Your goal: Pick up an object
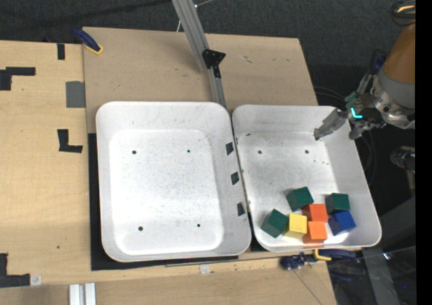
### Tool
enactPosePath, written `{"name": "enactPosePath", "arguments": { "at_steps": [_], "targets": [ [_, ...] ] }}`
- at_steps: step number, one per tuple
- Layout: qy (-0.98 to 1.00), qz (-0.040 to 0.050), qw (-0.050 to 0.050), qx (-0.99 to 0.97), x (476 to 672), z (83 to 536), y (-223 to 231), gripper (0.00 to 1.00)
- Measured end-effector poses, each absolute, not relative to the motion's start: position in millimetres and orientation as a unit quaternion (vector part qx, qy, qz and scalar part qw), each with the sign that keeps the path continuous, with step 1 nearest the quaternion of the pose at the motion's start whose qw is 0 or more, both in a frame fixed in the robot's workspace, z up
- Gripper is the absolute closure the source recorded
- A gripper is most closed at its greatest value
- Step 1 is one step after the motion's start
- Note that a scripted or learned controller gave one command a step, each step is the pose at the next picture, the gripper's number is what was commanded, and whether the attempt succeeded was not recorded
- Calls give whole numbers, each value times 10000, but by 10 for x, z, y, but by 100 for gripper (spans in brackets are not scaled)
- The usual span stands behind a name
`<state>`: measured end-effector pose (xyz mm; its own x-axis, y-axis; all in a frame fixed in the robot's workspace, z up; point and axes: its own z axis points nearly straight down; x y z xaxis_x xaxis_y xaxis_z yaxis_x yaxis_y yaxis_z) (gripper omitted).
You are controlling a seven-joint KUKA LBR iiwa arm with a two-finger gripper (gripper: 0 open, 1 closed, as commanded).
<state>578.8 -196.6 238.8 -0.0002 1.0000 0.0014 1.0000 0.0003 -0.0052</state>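
The gripper is hovering over the far right rim of the right bin, its jaws spreading wide with nothing between them. The blocks are sitting clustered in that bin's near right corner, well apart from the gripper: two dark green blocks and, a third green one, a yellow block, two orange blocks and, and a blue block. The left bin is lying just beside the right bin on the tabletop.
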Motion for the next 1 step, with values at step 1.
{"name": "enactPosePath", "arguments": {
  "at_steps": [1],
  "targets": [
    [-7077,5,4,-7065,5797,2411,-1967,0]
  ]
}}
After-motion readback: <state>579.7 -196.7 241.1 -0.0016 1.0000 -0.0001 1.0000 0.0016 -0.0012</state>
